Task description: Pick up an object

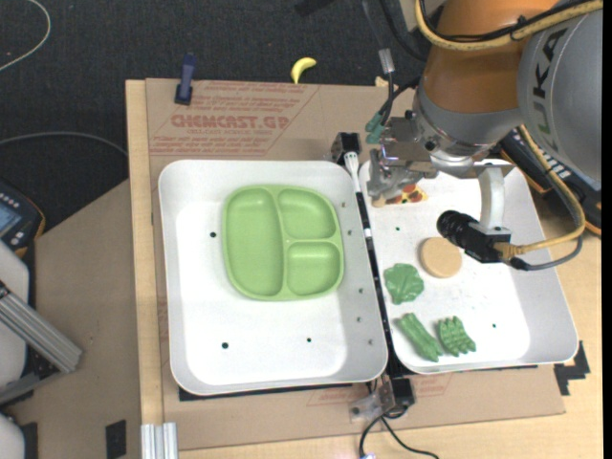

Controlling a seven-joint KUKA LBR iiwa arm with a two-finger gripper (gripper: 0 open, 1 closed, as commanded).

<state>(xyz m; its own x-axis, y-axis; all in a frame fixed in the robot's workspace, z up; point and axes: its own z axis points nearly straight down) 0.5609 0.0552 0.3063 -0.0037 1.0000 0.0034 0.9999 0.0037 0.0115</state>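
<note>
Nearest the camera, along the front of the right bin (535,347), two ridged green toy vegetables (438,336) lie side by side, with a leafy green piece (403,282) just behind them. Further back sits a round tan disc (442,257), close beside a black cylindrical fitting (469,236) with a cable. To the left, the left bin (191,285) holds a green divided plate (283,242), resting flat near the middle. Beyond the disc, at the back left corner of the right bin, the gripper (394,182) hangs low over a small orange-and-red object (409,195) lying on the bin floor. Whether the gripper is spread or closed cannot be told, as the wrist hides it. The arm (488,55) reaches in from the upper right, its orange band directly above the wrist, pointing steeply downward. Farthest away, a small yellow object (303,68) lies on the dark floor behind the bench.
</note>
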